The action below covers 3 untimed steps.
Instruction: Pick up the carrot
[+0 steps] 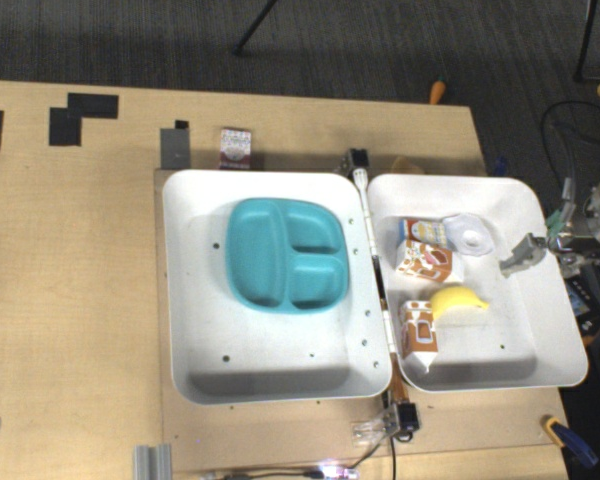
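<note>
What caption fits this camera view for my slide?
Gripper hovers at the right bin's edge near a lemon and packets; teal plate in left bin.

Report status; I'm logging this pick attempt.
Gripper at right bin's right side. Carrot unconfirmed among orange-white packets, yellow fruit, clear cup. Teal plate in left bin, out of the way.

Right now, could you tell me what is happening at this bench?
The arm reaches in from the right, its pincer over the right bin near its right rim, holding nothing that I can see. That bin holds a lemon, a clear bottle and two snack packets. The left bin holds a teal tray. I cannot spot a carrot.
</note>
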Tool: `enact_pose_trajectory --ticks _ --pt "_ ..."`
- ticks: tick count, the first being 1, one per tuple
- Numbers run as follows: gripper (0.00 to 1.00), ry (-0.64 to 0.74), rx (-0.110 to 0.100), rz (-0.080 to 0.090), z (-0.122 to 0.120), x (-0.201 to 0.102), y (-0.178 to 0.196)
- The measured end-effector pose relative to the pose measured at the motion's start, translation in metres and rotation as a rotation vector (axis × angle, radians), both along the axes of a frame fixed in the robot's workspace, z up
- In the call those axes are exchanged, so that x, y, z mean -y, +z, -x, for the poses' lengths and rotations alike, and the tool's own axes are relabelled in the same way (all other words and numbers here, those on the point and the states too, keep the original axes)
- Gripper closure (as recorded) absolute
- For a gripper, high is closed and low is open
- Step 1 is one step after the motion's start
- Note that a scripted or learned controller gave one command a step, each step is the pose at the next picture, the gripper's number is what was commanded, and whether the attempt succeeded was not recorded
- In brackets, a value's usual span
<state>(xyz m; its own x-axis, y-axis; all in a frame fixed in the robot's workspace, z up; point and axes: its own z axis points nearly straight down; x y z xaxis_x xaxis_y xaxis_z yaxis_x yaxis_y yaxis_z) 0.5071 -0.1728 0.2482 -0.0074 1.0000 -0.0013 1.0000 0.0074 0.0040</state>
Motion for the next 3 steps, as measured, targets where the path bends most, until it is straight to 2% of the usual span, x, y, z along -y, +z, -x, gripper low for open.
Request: enact_pose_trajectory --ticks 1,2,3 --pt "0.00 -0.170 -0.002 -0.002 -0.057 -0.012 -0.062" --pt "0.00 -0.209 -0.004 -0.004 -0.097 -0.060 -0.107" --pt "0.00 -0.530 -0.003 -0.006 -0.053 -0.108 -0.062"
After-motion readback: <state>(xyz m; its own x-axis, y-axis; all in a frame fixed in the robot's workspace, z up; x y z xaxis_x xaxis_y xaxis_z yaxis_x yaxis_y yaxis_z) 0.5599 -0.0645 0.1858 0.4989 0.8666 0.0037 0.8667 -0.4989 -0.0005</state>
